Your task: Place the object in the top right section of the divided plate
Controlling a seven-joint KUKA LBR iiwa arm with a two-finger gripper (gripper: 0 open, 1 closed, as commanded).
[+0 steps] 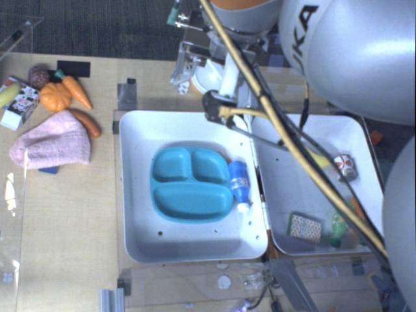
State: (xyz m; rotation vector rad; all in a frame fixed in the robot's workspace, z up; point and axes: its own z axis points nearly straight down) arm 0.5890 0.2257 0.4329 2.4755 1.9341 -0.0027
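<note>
While the blue bottle lies on its side in the left bin, it sits outside the divided plate, pressed along the plate's right rim, with its white cap towards the near end. The bottle is glossy plastic, cylindrical, with a paler label band.

Plate: turquoise, smooth, rounded rectangle, moulded into three sections, two small ones on the far side and one long one on the near side. All three show bare plastic. It rests roughly in the middle of the left bin's floor.

Right bin, partly crossed by my cables: a small printed can on its side, a flat speckled pad, a green item beside it, and a yellow item half hidden behind a cable.

I, the gripper, hang over the far edge of the left bin, well apart from the bottle. Open or closed: cannot tell, too cluttered.

Bench at left: a soft pink cloth, a ribbed orange pumpkin, a carrot and a brown sausage.
</note>
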